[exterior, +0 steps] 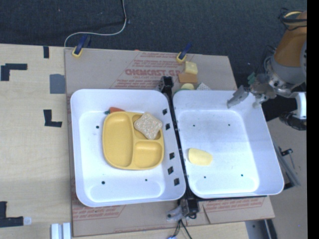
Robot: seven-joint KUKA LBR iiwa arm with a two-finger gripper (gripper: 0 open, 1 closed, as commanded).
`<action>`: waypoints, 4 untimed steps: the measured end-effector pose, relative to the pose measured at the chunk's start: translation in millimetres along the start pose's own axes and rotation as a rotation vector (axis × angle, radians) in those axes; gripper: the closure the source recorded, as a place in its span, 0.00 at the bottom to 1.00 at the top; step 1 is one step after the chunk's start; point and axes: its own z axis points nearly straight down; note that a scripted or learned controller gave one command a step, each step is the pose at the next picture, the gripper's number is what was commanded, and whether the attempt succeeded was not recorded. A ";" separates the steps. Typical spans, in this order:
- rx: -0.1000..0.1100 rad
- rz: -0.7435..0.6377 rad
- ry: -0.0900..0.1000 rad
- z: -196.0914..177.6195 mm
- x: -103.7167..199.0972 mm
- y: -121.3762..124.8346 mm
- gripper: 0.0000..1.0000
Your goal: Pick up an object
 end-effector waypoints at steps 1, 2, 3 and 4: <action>0.006 -0.008 0.004 112.4 106.8 -7.9 0.00; -0.001 -0.002 0.001 110.9 122.7 13.6 0.00; -0.001 -0.002 0.000 110.7 115.2 32.6 0.00; 0.000 -0.003 0.000 100.7 115.9 32.0 1.00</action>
